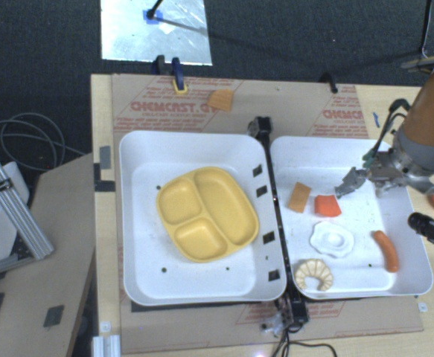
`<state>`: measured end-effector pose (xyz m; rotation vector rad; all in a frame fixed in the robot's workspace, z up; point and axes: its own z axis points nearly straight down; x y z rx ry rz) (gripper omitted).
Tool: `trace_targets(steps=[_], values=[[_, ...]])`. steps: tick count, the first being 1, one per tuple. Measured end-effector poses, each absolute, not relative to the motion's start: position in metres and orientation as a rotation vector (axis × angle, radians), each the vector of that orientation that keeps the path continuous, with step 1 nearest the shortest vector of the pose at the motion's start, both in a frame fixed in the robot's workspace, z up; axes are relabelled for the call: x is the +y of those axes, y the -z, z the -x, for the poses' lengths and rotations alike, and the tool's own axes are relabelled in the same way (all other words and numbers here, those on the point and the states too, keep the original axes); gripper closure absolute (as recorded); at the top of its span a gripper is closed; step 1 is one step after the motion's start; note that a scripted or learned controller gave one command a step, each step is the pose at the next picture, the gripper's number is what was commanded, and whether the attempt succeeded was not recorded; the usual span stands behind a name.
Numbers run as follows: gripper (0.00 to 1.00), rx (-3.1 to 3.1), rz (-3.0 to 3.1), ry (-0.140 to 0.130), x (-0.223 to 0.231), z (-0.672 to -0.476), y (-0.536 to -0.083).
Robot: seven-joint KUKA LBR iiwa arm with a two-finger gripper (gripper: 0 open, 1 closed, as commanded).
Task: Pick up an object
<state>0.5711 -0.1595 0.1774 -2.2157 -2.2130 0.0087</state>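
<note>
The right bin [350, 149] holds a tan block [300, 197], an orange-red piece [327, 205], a toy fried egg [331, 240], an orange sausage [385, 250] and a croissant [315, 274]. My gripper [359, 178] hangs over the right bin, just up and to the right of the orange-red piece. It points down toward the lower left. Nothing is visibly held in it.
A yellow divided plate [207, 213] lies in the left bin [150, 155]. Another tan block [220, 100] sits on the bench behind the bins, beside a clamp [178, 74]. A black divider [270, 199] runs between the bins. Cables lie at the far left.
</note>
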Motion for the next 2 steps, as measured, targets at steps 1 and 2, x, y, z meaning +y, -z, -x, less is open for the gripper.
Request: trace_targets(steps=[1,2], values=[[0.0,-2.23,2.226,0.011,-0.152,-0.569,-0.1],[0.0,-2.227,2.225,0.009,-0.165,-0.557,-0.088]])
